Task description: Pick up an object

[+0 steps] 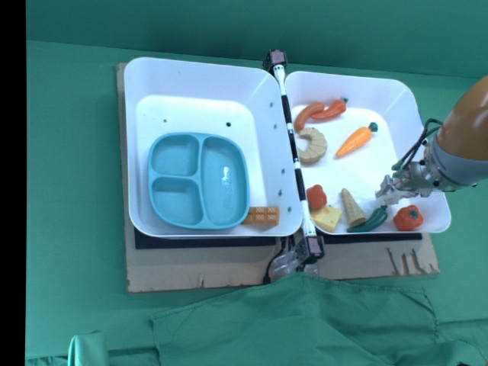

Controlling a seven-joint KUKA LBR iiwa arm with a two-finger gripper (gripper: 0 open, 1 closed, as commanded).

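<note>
Green pepper (pixel 369 220) lies at the near edge of the right bin (pixel 396 90), between the cone (pixel 351 207) and the red tomato (pixel 408 217); the tool (pixel 386 192) hovers just above it; this looks like the approach step, nothing gripped; whether its tips are apart, I cannot tell; next it must descend squarely over the pepper and close.

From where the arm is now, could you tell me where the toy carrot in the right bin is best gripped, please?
I would take the carrot across the thick middle of its orange body, coming straight down from above. It lies flat and slanted, green top toward the upper right, with bare bin floor on both long sides, so fingers closing across its width should fit. The end effector sits lower right of it.
</note>
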